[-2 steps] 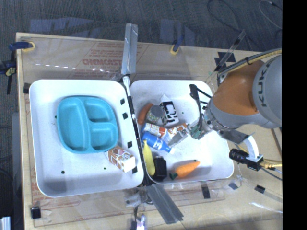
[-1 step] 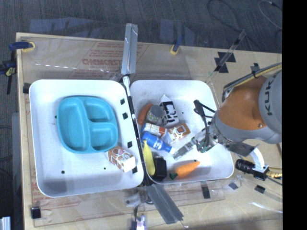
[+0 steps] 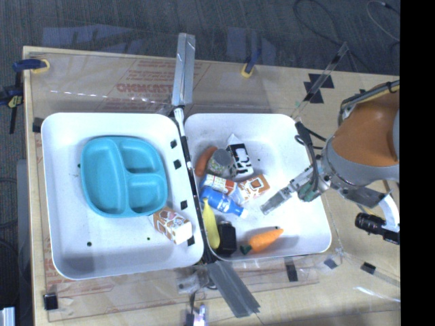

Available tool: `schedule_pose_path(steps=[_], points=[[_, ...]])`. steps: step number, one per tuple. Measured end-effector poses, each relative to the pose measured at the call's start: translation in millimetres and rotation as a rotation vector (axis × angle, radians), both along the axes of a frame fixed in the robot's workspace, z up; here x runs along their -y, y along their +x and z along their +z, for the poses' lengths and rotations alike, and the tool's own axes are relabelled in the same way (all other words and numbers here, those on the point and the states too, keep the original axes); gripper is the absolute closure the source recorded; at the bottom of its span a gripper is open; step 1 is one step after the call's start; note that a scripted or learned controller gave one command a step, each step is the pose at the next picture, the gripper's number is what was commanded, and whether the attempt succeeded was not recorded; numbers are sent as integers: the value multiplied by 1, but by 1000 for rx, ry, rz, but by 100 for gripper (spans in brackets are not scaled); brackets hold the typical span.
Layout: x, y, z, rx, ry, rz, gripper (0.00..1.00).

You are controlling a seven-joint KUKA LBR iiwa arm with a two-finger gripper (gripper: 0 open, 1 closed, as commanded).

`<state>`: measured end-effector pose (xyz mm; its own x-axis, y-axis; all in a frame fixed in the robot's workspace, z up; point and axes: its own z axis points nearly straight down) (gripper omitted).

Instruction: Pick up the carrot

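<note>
The carrot is orange with a small green end and lies flat near the front wall of the right bin. My gripper reaches in from the right and hangs over the middle of that bin. It is tilted down to the left, its tip a short way above and behind the carrot. Nothing shows in its grasp. The grey arm with the orange band stands over the bin's right rim.
A pile sits left of the gripper in the right bin: a red sausage, a black-and-white box, small cartons, a blue bottle, a yellow banana and a black block. The left bin holds a blue divided plate and a small carton.
</note>
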<state>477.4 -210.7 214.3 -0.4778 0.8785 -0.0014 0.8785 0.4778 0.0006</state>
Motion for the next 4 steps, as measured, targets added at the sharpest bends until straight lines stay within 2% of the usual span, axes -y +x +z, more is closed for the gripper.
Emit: schedule_pose_path(steps=[1, 2, 3, 4], points=[[-1, 0, -32, -4, 2, 119, 0], [-1, 1, -22, -3, 1, 123, 100], [-1, 1, -22, -3, 1, 123, 0], [-1, 0, -22, -3, 1, 160, 0]])
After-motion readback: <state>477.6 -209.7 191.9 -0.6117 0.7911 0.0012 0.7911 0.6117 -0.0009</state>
